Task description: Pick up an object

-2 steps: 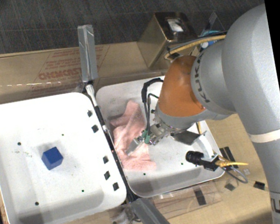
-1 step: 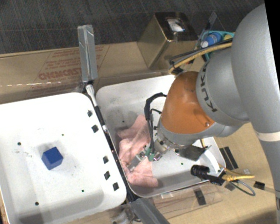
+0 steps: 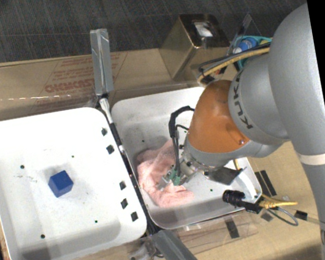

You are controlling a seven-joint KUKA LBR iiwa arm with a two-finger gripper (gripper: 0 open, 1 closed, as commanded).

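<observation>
Reaching from right, arm [image 3: 252, 110] bent low over right bin [image 3: 146, 107] | claw [image 3: 176, 178] on pink cloth [image 3: 158, 177] | grip apparently hidden, cannot tell

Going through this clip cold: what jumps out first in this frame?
The big grey arm with its orange band dominates the right side, reaching down into the right bin. Its gripper sits low over a crumpled pink cloth in that bin's front half. In the left bin, a small blue cube stands alone near the middle.
</observation>
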